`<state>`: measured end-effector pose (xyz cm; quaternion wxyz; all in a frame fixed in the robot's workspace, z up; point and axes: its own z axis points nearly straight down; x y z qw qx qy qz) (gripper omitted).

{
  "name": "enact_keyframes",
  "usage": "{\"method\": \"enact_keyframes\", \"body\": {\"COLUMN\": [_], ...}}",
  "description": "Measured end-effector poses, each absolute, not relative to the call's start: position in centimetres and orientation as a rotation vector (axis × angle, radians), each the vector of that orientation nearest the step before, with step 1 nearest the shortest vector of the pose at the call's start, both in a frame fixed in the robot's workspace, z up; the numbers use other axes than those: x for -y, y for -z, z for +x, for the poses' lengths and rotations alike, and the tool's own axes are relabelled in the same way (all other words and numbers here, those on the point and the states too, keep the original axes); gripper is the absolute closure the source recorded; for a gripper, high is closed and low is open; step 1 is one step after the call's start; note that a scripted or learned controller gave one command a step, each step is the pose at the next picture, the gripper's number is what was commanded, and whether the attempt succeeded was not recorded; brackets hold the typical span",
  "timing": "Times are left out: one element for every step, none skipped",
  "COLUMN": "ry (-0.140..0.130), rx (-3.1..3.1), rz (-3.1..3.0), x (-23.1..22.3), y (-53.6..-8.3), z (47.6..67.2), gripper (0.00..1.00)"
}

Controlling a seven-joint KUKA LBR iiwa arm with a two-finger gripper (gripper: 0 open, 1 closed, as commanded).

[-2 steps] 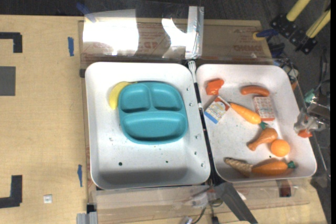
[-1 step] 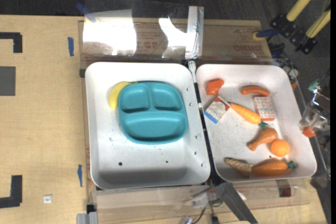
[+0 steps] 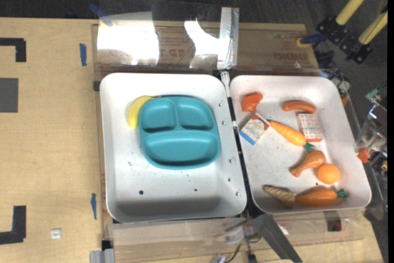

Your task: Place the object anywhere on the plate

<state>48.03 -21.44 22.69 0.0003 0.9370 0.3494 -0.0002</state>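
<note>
**Step in hand: pick-up for transfer to the plate.** No item lies on the plate, so the task is judged to be at its start. Whether the hand is apart, together or clamped on anything cannot be told from this view.

**Procedure, advised.**
1. Select an item that lies apart from its neighbours. The sausage [image 3: 299,106] near the far edge of the right bin [image 3: 351,132] has free space around it.
2. Avoid the near edge at first. There the large carrot [image 3: 317,196] touches a brown cone-shaped piece [image 3: 280,194], and the orange ball [image 3: 328,173] lies just beside the drumstick [image 3: 306,162].
3. Lift well above the wall shared by the two bins before travelling.
4. Release over the large near compartment of the plate [image 3: 178,132]; it offers the widest target.

**Containers.**
- Left bin [image 3: 117,182]: holds the teal plate, divided into three compartments. A yellow item [image 3: 135,109] shows at the plate's far left corner, partly hidden by it.
- Right bin: holds the candidate objects. Besides those named, it holds an orange piece [image 3: 250,100], a small carton [image 3: 253,130], a slim carrot [image 3: 288,132] and a printed packet [image 3: 309,126]. Which one is intended cannot be told.
</note>
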Motion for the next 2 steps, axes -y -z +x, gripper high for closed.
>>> {"method": "enact_keyframes", "body": {"ry": [0.006,-0.001], "rx": [-0.645,-0.925], "rz": [3.078,3.0], "x": [22.0,22.3], "y": [-19.9,-23.5], "z": [47.9,48.1], "gripper": [1.0,1.0]}}
